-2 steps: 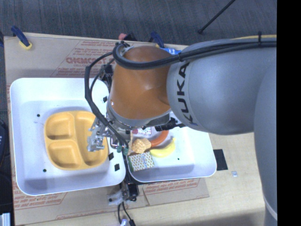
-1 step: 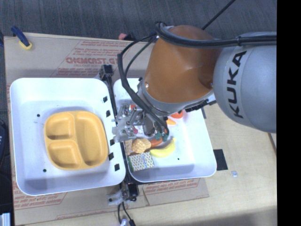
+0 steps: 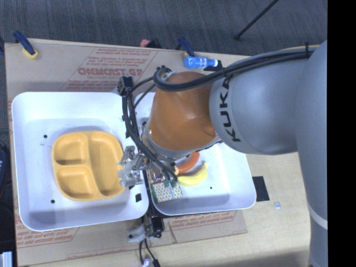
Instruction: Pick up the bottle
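- Bench (image 3: 67, 71) carried two white bins (image 3: 33, 149).
- Yellow tray (image 3: 86, 164) lay in left bin.
- Pincer (image 3: 130, 168) hung beside tray; opening impossible to tell.

The smooth grey metal arm (image 3: 267, 110) bears black "KUKA" lettering. An orange band (image 3: 181, 115) sits above the wrist. Black cables (image 3: 130, 107) loop alongside.

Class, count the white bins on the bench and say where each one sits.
2. One white bin lies at the left and holds a yellow divided tray. The other white bin lies at the right, largely covered by the arm.
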